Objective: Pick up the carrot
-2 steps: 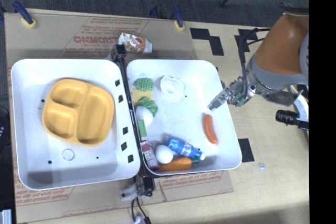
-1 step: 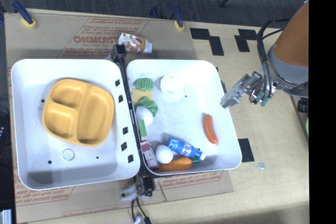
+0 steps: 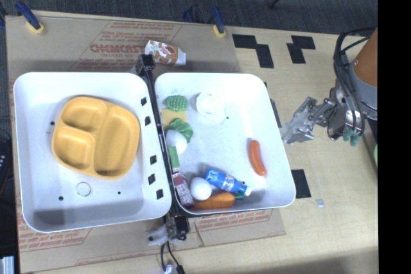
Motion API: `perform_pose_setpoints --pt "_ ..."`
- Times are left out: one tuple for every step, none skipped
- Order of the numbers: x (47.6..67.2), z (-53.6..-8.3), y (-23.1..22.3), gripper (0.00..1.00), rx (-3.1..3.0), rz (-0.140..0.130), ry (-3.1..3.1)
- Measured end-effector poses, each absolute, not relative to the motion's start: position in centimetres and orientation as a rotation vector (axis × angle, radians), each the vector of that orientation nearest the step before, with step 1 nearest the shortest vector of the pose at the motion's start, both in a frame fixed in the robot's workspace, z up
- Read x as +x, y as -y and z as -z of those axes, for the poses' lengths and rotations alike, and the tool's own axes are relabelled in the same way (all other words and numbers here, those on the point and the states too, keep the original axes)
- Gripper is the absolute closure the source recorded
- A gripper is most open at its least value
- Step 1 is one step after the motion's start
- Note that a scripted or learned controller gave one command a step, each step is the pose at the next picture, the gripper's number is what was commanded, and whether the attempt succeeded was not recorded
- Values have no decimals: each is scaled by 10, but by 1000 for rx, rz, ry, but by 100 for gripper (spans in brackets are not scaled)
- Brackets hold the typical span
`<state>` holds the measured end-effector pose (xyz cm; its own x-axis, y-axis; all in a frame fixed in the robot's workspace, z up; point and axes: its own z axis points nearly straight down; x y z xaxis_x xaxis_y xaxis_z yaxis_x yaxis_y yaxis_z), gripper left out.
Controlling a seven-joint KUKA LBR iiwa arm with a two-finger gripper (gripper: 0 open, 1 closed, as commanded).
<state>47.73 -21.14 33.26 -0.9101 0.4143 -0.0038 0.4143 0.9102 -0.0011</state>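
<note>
Status: the pickup has not begun, so far as the frame shows. The carrot (image 3: 215, 201) lies in the right bin (image 3: 273, 138), flat against the near wall, its thick end toward the near right corner and its tip pointing left toward a white egg (image 3: 201, 189). A blue bottle (image 3: 226, 181) lies just behind it, touching or nearly so; a red-capped item is wedged at the near left corner beside the egg.

The arm (image 3: 363, 74) stands off to the right, over the bare bench (image 3: 321, 228) outside the bin. Its pincer (image 3: 300, 124) hangs just beyond the bin's right rim, empty — nothing sits between the fingers, which appear spread, though the metal parts blur together at this slant.

Other contents of the right bin: a red sausage (image 3: 257, 157) near the right wall, a white lid-like disc (image 3: 210, 104) at the far side, green pieces along the left wall. The left bin (image 3: 29, 138) carries a yellow divided tray (image 3: 96, 136). A small carton (image 3: 166, 53) rests on the bench behind the bins.

Remaining work, in my judgement — all of it: travel over the rim, line up above the carrot, descend, close, lift. The tight spot against the near wall and the bottle crowding one side leave little room for the fingers; a grasp across the carrot's width near its thick end looks the least obstructed.
</note>
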Motion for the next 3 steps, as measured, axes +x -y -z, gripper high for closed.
perform_pose_setpoints --pt "477 -335 211 100 182 3 -3133" --pt "476 -226 211 100 849 1 -3027" --pt "477 -290 211 100 555 2 -3091"
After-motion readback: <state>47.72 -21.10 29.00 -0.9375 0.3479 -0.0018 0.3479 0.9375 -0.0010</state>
